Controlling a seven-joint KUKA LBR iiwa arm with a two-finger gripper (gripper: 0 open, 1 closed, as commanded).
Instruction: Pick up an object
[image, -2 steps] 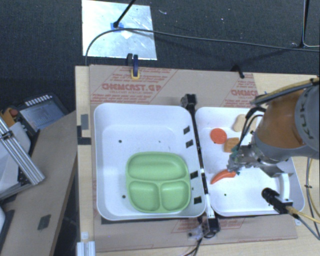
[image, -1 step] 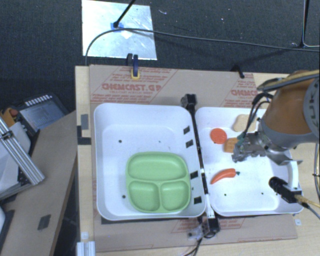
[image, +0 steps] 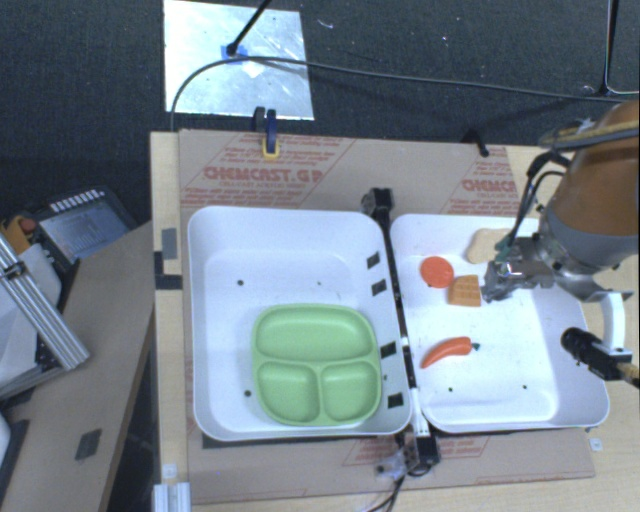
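So the gripper (image: 497, 278) hung in the right bin (image: 560, 400), right of centre frame. The tan block (image: 464, 291) sat just left of it; the fingers' state I couldn't tell.

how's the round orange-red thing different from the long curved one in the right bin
The round piece is a compact disc shape; the curved piece is long, thin and bent, like a chili. The round piece lies further up the right bin, touching or almost touching a tan block; the curved piece lies alone lower down. Both are orange-red and lie flat on the bin floor.
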